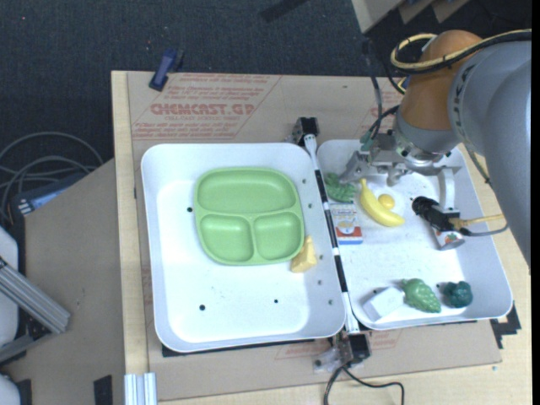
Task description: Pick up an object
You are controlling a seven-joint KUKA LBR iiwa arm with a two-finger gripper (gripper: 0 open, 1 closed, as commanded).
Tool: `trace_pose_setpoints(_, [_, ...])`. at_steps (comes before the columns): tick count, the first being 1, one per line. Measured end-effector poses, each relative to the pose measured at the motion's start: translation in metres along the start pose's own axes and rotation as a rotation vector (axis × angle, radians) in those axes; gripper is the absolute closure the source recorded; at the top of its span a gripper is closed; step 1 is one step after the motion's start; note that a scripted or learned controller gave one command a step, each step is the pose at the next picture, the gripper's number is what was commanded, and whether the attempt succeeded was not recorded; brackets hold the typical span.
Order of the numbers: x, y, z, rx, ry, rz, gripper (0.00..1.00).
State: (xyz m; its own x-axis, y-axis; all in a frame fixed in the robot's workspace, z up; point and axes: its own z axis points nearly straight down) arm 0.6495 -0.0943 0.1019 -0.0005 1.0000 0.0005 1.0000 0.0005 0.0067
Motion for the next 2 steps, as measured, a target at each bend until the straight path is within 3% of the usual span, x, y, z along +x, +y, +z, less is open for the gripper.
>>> trace_pose_setpoints(1, [-0.0155, -0.0360, 0.0153, 0.002, -0.001, 0.001, 0.00])
trace_pose_setpoints(2, [-0.0159, -0.0359, 0.0056, 0.002, -0.003, 0.002, 1.00])
